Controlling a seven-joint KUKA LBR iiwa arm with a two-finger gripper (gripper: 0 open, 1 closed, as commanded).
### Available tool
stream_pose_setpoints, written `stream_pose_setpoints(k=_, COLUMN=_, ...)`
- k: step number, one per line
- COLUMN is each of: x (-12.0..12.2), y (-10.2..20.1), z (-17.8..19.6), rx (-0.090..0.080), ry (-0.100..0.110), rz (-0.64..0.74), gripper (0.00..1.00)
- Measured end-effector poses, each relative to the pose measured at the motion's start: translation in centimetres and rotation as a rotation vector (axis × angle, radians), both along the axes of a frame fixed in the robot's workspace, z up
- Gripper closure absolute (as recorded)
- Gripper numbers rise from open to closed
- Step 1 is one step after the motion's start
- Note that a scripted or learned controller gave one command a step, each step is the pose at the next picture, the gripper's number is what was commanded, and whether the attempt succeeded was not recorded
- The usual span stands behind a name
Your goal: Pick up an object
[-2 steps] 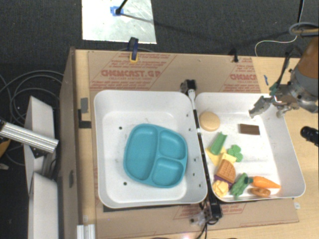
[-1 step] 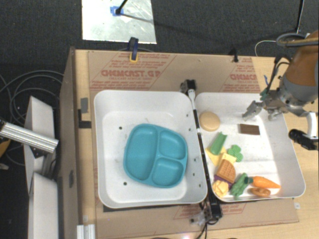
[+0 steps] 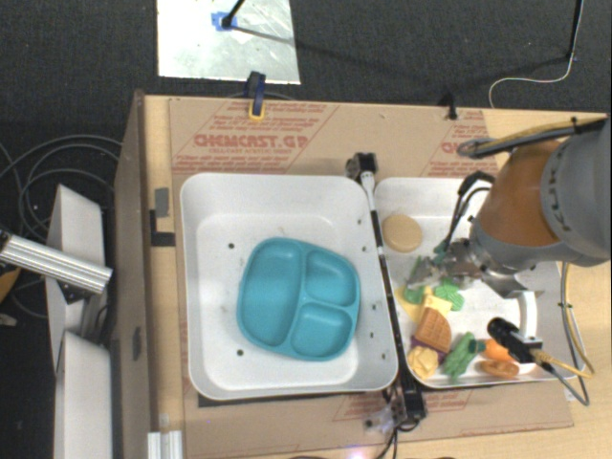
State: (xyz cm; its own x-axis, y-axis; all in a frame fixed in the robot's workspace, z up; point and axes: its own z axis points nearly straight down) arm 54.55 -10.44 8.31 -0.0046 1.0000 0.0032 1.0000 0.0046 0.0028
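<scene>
**Toy food, right bin: pick pending**

Green toy piece (image 3: 448, 299): just beneath gripper (image 3: 442, 273), touching yellow piece (image 3: 435, 307). Gripper state: cannot tell. Waffle-patterned piece (image 3: 432, 330): nearer the camera. Tan disc (image 3: 402, 231): beyond the gripper. Blue divided plate (image 3: 298, 297): left bin (image 3: 210, 256), well apart.

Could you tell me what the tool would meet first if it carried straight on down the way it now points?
Probably the yellow toy piece beside the green piece under the tool in the right bin, though depth is unclear.
</scene>
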Motion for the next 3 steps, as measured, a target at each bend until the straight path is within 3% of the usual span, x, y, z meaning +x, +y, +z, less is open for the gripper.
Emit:
stream_pose_setpoints(k=1, x=6.2, y=-1.6, z=0.3, rx=-0.005, ry=-0.006, rz=0.002, gripper=0.00)
stream_pose_setpoints(k=2, x=-0.5, y=-8.1, z=0.3, rx=-0.005, ry=-0.001, rz=-0.011, gripper=0.00)
stream_pose_setpoints(k=3, x=-5.1, y=-7.1, z=0.4, rx=-0.005, ry=-0.004, rz=-0.006, gripper=0.00)
